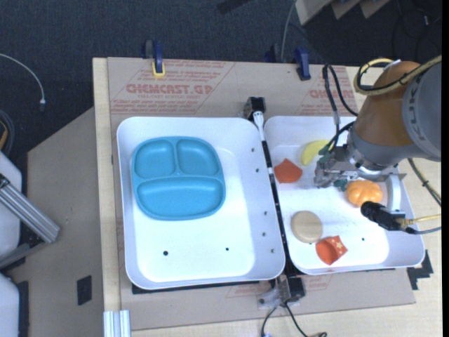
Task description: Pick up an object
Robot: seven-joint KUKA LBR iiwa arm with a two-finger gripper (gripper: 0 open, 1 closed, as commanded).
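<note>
In the right bin point(309, 130) lie a yellow object point(313, 151) at the back, an orange-red piece point(287, 170) near the left wall, an orange ball-like thing point(363, 192) on the right, a tan round disc point(306, 225) and a red crumpled object point(332, 249) at the front. My gripper point(330, 176) hangs over the bin's middle, between the yellow object, the orange-red piece and the orange thing. A small green bit point(341, 184) shows beside the fingertips. Nothing is seen clearly between the fingers.
The left bin point(189, 255) holds a blue divided plate point(179, 177) in its back half. A ridge with black clips at both ends separates the bins. The grey and orange arm point(393, 114) covers the right bin's back right corner.
</note>
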